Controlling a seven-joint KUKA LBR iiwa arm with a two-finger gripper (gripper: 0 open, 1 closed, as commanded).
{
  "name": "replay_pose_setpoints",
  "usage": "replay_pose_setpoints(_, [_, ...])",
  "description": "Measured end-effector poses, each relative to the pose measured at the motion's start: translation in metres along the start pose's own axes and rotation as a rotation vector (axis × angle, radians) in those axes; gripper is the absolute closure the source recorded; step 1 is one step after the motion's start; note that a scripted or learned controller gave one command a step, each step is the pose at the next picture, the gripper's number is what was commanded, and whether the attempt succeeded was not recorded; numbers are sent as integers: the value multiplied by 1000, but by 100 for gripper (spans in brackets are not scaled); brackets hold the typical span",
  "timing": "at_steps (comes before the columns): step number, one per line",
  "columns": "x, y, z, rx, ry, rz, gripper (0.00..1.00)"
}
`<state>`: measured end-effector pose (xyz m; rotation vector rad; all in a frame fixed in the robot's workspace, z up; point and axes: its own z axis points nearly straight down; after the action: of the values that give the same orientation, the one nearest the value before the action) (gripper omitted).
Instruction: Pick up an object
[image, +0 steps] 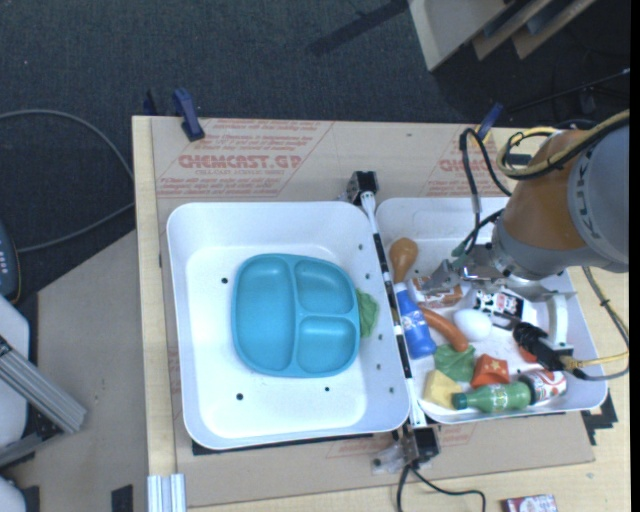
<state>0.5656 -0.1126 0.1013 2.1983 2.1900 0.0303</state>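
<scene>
Objects for picking lie heaped in the right-hand shallow white bin (430, 212): a slim orange carrot-shaped toy (443, 328), a white egg-shaped piece (472, 323), a green plastic bottle lying on its side (495, 399), a yellow block (440, 386), a small red piece (489, 371), a tan pear-shaped toy (403, 256) and a blue-and-white tube (413, 325) along the bin's left wall. The left-hand shallow white bin (200, 300) holds a turquoise plastic divided plate (296, 313), with a scrap of green (368, 311) poking out at its right edge.

The grey arm with its orange band (545, 195) reaches over the right bin, and the two-finger gripper (447, 278) hangs low above the pile, near the carrot toy and the egg piece. Whether the jaws are spread or pressed together I cannot tell; nothing can be seen pinched between them.

By my reading this is the approach or descent step, with no object yet secured. The next move calls for settling on a single item, probably the carrot or the egg just beside the tool, lowering squarely over it without nudging the neighbours, closing, then lifting straight up clear of the clutter.
</scene>
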Motion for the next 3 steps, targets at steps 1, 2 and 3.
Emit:
replay_pose_setpoints(1, [0,-1,0,4,1,-1,0])
replay_pose_setpoints(2, [0,-3,0,9,3,-1,0])
replay_pose_setpoints(3, [1,-3,0,10,4,-1,0])
